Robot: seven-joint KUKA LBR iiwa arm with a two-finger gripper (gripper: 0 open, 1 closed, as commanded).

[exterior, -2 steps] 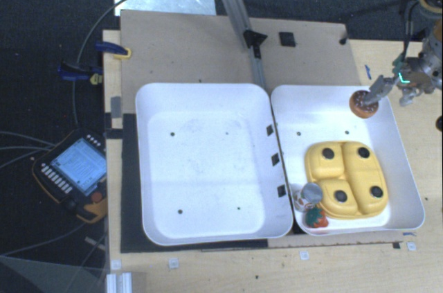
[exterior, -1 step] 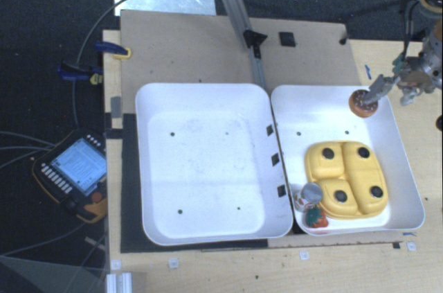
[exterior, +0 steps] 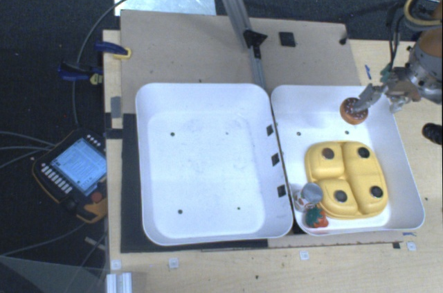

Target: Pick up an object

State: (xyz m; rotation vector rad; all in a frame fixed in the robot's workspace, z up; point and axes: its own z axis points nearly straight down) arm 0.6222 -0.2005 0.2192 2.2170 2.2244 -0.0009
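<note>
We log the arm (exterior: 423,42) entering from the right, grey metal with an orange band at the wrist. Its gripper (exterior: 361,103) reaches down and leftward into the right bin (exterior: 401,167), a shallow white plastic tray with rounded corners and a smooth, slightly glossy floor.

Right at the fingertips sits a small round orange disc (exterior: 354,112) with a darker, speckled top. The tips overlap its upper edge, but we cannot tell whether the disc is clamped between them or merely beneath them, nor how far apart the fingers stand.

Below the gripper and slightly left lies a yellow moulded tray (exterior: 347,177), a rounded soft-cornered block with four shallow lobes, each carrying a dark round spot. It is apart from the disc.

Further below and left of the gripper, at the tray's lower left corner, we note a small shiny grey-blue rounded piece (exterior: 309,194) touching the yellow block, and just under it a tiny red and green object (exterior: 316,217) against the bin's near wall. Its shape is too small to resolve.

Far left of the gripper is the left bin (exterior: 149,146), same white plastic.
</note>
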